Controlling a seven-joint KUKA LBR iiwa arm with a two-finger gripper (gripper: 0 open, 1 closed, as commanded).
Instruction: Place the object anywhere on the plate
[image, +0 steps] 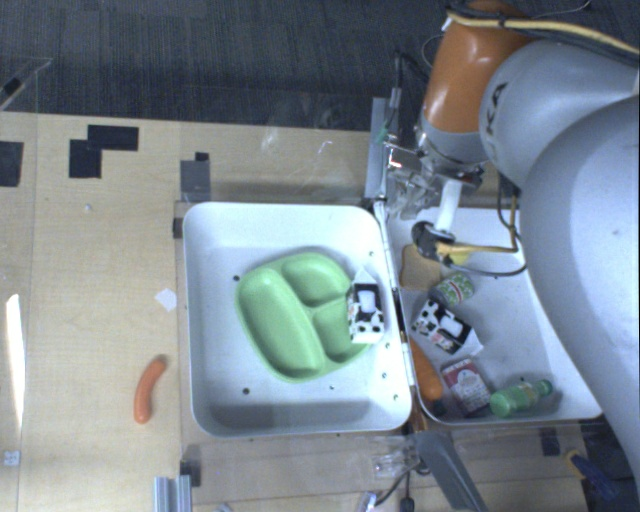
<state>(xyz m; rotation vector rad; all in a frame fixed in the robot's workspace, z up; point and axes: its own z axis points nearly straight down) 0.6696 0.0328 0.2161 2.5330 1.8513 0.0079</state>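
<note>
Carton (365, 312) stands upright on green plate's (290, 320) right edge, long axis vertical.

plate (290, 320) in left bin (215, 400), carton (365, 312) on plate's right edge

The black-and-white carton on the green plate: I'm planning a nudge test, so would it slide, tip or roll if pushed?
The black-and-white carton looks boxy with flat faces, so it would probably slide or tip, not roll. It sits on the raised right rim of the green plate, so a push could topple it off. It looks small, likely light.
</note>
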